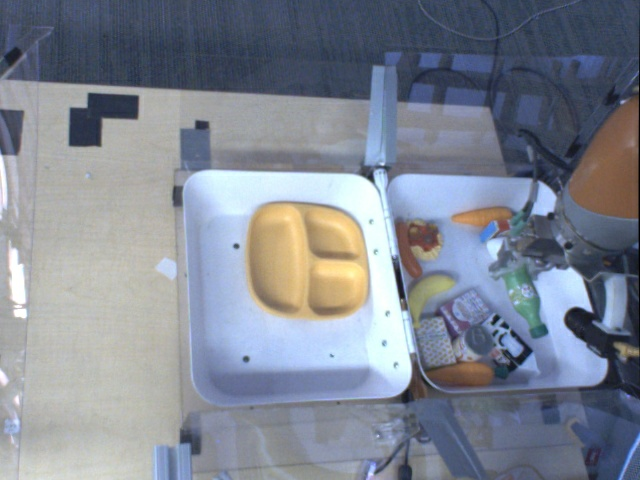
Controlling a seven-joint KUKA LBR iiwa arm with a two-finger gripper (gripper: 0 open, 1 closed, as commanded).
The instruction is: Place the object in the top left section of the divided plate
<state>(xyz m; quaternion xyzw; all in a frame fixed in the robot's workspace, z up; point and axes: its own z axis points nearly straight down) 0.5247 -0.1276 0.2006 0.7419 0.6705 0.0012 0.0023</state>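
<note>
A yellow divided plate (305,259) lies in the left bin (215,298), with one long section on its left and two smaller ones on its right. All three sections hold nothing. The gripper (512,258) hangs over the right bin (575,368), just above the cap end of a green bottle (524,303) that lies flat. Nearby in that bin are an orange carrot (482,215), a hot dog with red topping (418,240) and a yellow-green fruit (431,291).
Several small packets (455,328) and a black-and-white item (508,343) lie in the right bin's front half, with an orange object (460,373) by its front wall. A metal divider (380,118) stands between the bins. Cables run behind the right bin.
</note>
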